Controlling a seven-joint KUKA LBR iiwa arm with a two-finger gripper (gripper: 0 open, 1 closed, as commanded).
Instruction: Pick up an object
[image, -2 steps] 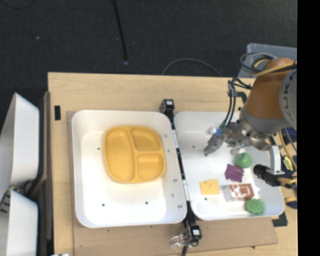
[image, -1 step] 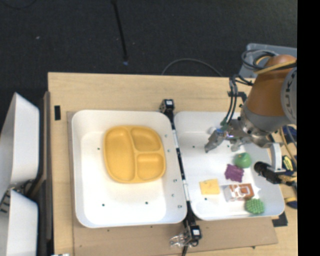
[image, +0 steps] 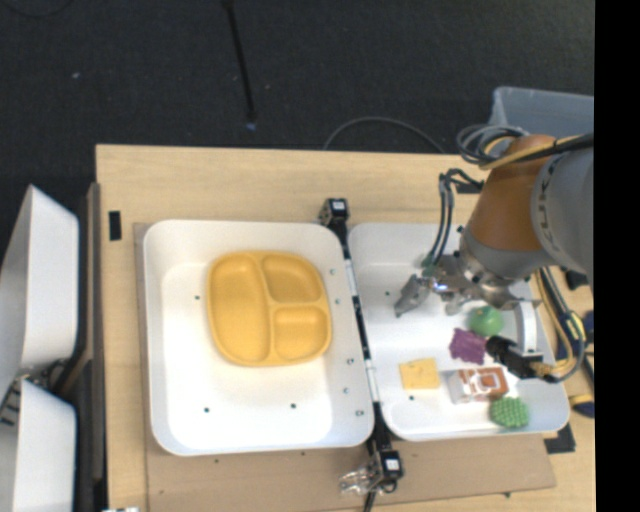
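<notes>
A mustard-yellow divided plastic plate (image: 268, 306) lies in the white left bin (image: 180, 400). The white right bin (image: 390, 260) shows a purple lump (image: 466, 345), a green ball (image: 488, 320), a bumpy green piece (image: 509, 412), a pale yellow square (image: 419, 374) and an orange-and-white packet (image: 480, 382), on a tan wooden worktop (image: 220, 180).

The bench (image: 230, 180) looks like pale matt wood. Both bins (image: 170, 400) appear to be smooth white plastic, the yellow divided plate (image: 268, 306) smooth, faintly glossy plastic. The green ball (image: 509, 412) looks bumpy.
</notes>
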